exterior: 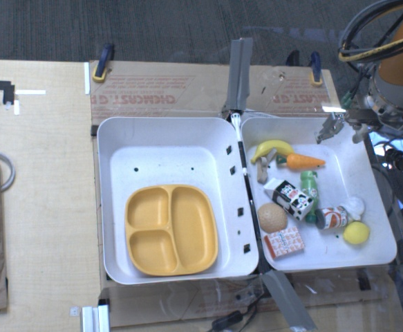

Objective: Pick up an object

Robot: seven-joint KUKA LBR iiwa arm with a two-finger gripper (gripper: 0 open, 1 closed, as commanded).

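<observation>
Above the right bin's (377, 206) far right corner, the gripper (329, 129) hangs with fingers slightly parted and nothing between them. Nothing is lifted yet; choosing, descending and closing all remain. Nearest, just below and left of the fingers, lies a toy carrot (303, 162), long axis roughly level across the view, tip pointing right. Beside it curves a banana (270, 149). Farther off sit a green bottle (309, 187), a small can (333, 218) and a lemon (356, 233).
</observation>
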